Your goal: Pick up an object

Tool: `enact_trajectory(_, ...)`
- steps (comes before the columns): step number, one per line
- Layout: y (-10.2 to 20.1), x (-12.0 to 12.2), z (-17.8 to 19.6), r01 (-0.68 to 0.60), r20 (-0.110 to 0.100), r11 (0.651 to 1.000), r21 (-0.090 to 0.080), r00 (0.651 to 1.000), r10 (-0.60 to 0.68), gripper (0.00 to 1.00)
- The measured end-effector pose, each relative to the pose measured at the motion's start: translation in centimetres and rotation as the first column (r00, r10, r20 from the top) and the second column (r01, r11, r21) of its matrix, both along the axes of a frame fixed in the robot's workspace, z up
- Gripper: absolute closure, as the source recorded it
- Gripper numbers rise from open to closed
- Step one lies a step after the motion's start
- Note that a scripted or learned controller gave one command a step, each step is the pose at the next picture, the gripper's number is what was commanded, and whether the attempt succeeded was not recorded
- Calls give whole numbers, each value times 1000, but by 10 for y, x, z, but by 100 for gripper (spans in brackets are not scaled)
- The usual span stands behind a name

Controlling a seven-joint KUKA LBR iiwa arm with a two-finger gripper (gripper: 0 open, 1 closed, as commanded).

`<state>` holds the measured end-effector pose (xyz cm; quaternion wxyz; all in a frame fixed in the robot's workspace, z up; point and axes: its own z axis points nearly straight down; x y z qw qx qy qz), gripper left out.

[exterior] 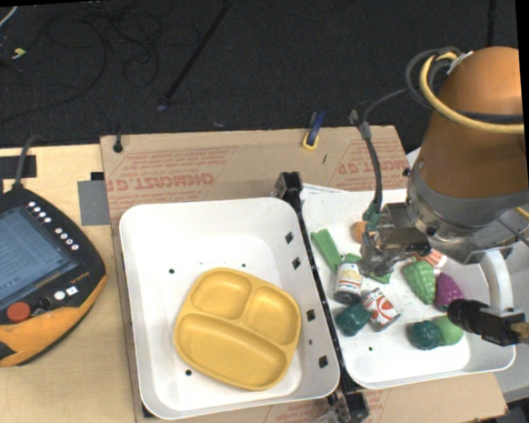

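The tool (388, 251) hangs over the right bin (386, 370), with two small cans (362, 294) just below-left of it and toy fruits (436, 306) to its right. Well left, a divided plate (237, 329) lies in the left bin (157, 233); a teach pendant (28, 270) rests on the counter (78, 394) farther left.

The arm (467, 172) is a fat grey cylinder with a broad orange band (glossy, rounded), black cables looping over it, and a dark metal hand (383, 247).

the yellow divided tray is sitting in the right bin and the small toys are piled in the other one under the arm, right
Not quite: the camera view shows the yellow divided tray in the left bin. The small toys are in the other one, under the arm.
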<state>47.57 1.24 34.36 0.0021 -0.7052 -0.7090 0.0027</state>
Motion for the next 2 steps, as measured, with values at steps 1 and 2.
enact_trajectory(1,54,0,41,0,7,1000,2,1000,0,100)
enact_trajectory(2,80,0,79,2,7,1000,2,1000,-2,100)
